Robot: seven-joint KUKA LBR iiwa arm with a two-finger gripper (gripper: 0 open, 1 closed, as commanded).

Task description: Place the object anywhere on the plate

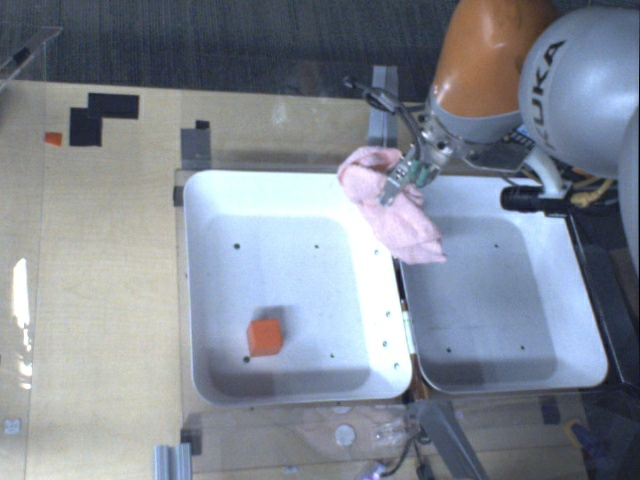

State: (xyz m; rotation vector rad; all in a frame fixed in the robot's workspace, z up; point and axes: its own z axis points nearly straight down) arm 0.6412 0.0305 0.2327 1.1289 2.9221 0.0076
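The table is pale wood and carries two shallow white bins side by side. The left bin holds a small orange block low in its floor, well apart from everything else. The right bin has a bare floor, and the KUKA arm, grey with its orange band, reaches in over its far rim.

No plate can be made out in either bin, so where the object should end up cannot be told from here.

The task's thing appears to be the pink cloth. It hangs over the seam between the two bins near their far edge, its bunched upper part over the left bin's far right corner and its loose tail trailing down and toward the right bin. Its long axis runs at a slant from upper left to lower right.

The jaws sit right on the upper part of the cloth, pointing down and to the left. They look pressed together on a fold of the fabric, and the cloth drapes from them as though lifted, so I judge it pinched rather than merely touched. The cloth lies directly under and around the jaws, with most of its bulk below them.
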